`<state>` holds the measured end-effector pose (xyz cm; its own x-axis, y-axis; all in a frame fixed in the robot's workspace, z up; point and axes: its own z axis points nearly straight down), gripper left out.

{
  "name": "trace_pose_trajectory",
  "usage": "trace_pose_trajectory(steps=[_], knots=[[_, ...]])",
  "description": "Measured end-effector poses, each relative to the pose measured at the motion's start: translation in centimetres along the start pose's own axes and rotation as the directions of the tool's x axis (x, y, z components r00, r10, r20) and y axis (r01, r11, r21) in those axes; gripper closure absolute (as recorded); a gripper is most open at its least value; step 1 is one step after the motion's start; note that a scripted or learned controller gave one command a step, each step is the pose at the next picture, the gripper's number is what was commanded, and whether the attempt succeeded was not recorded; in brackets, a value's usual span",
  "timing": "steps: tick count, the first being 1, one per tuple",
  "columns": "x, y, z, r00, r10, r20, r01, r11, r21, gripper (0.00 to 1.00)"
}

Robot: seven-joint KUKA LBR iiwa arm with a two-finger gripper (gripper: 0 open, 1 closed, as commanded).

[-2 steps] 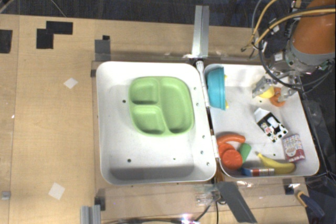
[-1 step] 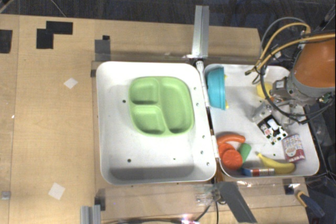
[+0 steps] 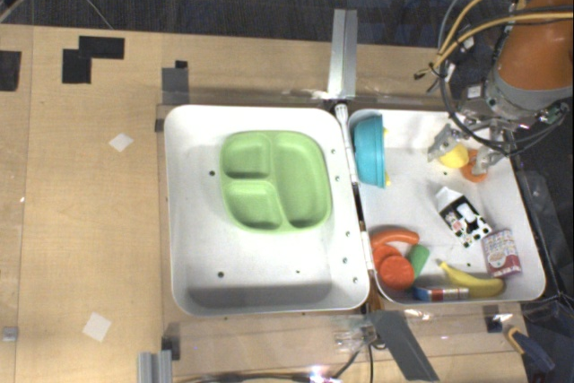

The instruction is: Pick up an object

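Hovering over the right bin's (image 3: 529, 220) far corner, the gripper (image 3: 466, 150) straddles a small yellow object (image 3: 455, 158) lying there, though whether its fingers grip it cannot be told, so lifting apparently remains undone.

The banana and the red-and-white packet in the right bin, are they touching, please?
Apart. The camera view shows a strip of white bin floor between the banana, lying along the near wall, and the packet beside its right end.
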<state>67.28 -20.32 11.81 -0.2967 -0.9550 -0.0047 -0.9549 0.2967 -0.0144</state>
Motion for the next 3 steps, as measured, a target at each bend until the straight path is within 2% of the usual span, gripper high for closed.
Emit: trace_pose_trajectory(steps=[1,2,3], knots=[[2.5,7.3,2.8,0.989,0.151,-0.002,-0.151,0.989,-0.002,0.0],[-1.1,16.0,2.5,0.971,0.24,-0.002,-0.24,0.971,-0.002,0.0],[-1.6,15.5,1.2,0.972,0.233,0.007,-0.233,0.972,0.011,1.0]])
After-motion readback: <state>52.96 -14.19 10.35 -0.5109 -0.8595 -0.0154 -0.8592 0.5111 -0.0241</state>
